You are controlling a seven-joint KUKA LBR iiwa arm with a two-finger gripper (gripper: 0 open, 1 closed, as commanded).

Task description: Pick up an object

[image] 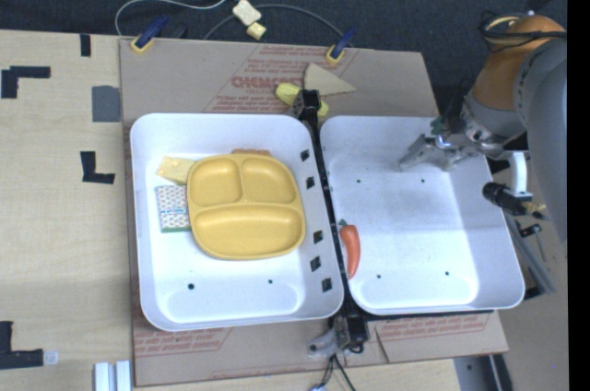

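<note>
we look down at a slant on a bench carrying two shallow white bins set side by side on a sheet of brown cardboard (267, 76). the left bin (147, 288) holds a yellow divided plate (246, 205) with three compartments, lying flat near the bin's middle. just beside the plate's left edge we see a small patterned packet (171, 207), and above that a pale yellow piece (172, 167) partly tucked under the plate. the right bin (479, 288) contains an orange carrot-shaped object (350, 249), which lies along the bin's left wall, close to the black divider (319, 195) between the two bins. the grey arm (553, 131) with its orange band (502, 71) enters from the right, and its gripper (426, 150) hangs over the upper right part of the right bin, well apart from the carrot-shaped object. we see the two fingers (411, 159) spread apart with nothing between them. two clamps (147, 37) with blue and yellow handles pin the cardboard's far edge, and a thin cable (198, 6) loops across the dark floor above
</note>
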